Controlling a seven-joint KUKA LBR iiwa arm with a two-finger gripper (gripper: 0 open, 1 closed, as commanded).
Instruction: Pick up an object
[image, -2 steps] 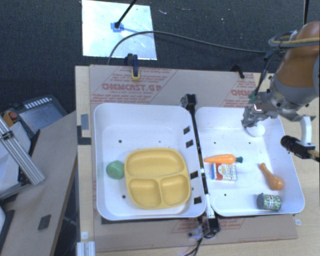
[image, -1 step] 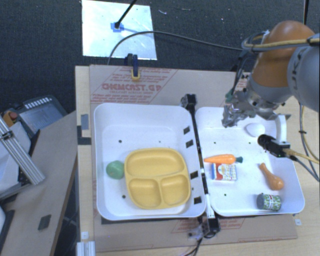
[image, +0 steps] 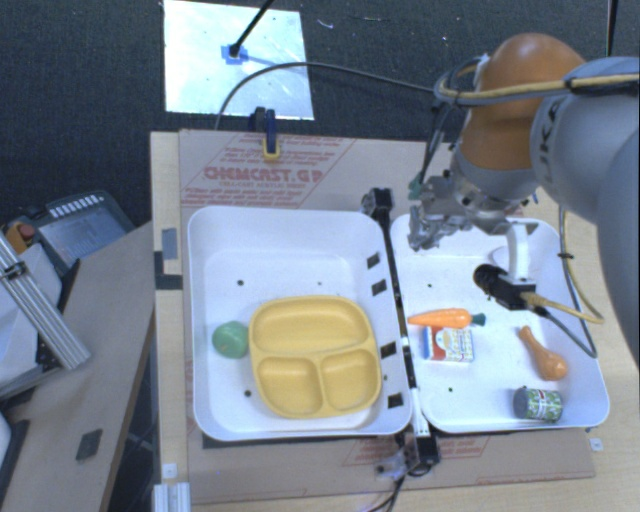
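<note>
My gripper (image: 430, 232) hangs over the far left part of the right bin (image: 590, 400), near the divider between the two bins. In that bin, below the gripper, an orange carrot (image: 440, 319) with a dark green tip lies across the middle. A small white carton (image: 452, 345) with red and blue print sits just in front of the carrot. A tan drumstick-shaped toy (image: 543, 353) lies to the right, and a green can (image: 538, 404) rests on its side at the near right corner. I see nothing held by the gripper.
The left bin (image: 215, 240) holds a yellow divided plate (image: 315, 355) and a pale green ball (image: 230, 339) beside its left edge. A yellow-and-black clamp (image: 267, 132) sits on the cardboard behind the bins. A grey side table (image: 90, 330) stands at the left.
</note>
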